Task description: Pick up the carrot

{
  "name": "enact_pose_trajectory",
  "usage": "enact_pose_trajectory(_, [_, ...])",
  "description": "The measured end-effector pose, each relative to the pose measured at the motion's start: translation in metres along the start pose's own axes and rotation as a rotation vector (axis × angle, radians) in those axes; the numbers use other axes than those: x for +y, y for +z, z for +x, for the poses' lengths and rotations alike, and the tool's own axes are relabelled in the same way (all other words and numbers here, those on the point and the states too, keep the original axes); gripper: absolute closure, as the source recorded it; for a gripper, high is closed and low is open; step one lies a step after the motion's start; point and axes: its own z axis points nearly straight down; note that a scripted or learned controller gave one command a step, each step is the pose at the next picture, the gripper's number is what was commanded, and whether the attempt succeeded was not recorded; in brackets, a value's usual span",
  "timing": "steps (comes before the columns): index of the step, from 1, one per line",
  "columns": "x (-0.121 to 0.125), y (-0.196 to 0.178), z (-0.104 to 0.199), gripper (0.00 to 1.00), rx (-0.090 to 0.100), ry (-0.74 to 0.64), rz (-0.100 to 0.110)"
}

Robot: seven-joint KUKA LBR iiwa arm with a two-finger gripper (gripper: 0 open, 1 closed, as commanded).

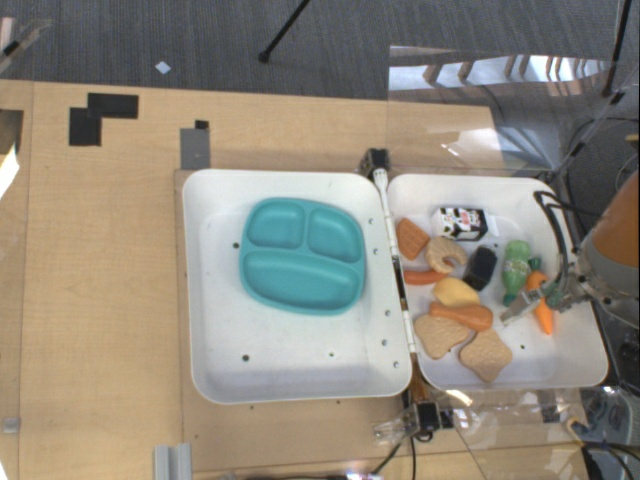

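Nearest the lens, a tangle of dark cables and a clip [425, 418] sits at the front lip where the two bins meet. Behind it, on the pale wooden surface [100, 298], lie the left shallow white bin [215, 358], bearing a teal three-compartment plastic plate [300, 256], and the right shallow white bin [570, 373], crowded with toy food.

The small orange tapered carrot [544, 317] lies near that bin's right wall, just below a green leafy toy vegetable [517, 264]. I judge that everything is heaped loosely in this one bin as a stock to pick from, so the carrot has close neighbours.

My grey arm [612, 258] reaches in from the right, and my jaws are down at the carrot's upper end, seemingly touching or just beside it. I cannot tell how wide they stand, nor whether they have hold of anything; the carrot looks to be lying on the bin floor.

A longer rounded orange piece [463, 315] lies mid-bin, above two tan toast-shaped pieces [487, 353]; it could be mistaken for my target.
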Motion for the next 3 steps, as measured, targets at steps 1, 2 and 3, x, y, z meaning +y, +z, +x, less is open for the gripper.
enact_pose_trajectory(1, [0.000,0.021,0.012,0.00,-0.011,-0.159,-0.018])
enact_pose_trajectory(2, [0.003,0.011,0.011,1.00,-0.015,-0.161,-0.023])
enact_pose_trajectory(3, [0.022,-0.039,0.098,1.00,0.002,-0.106,-0.007])
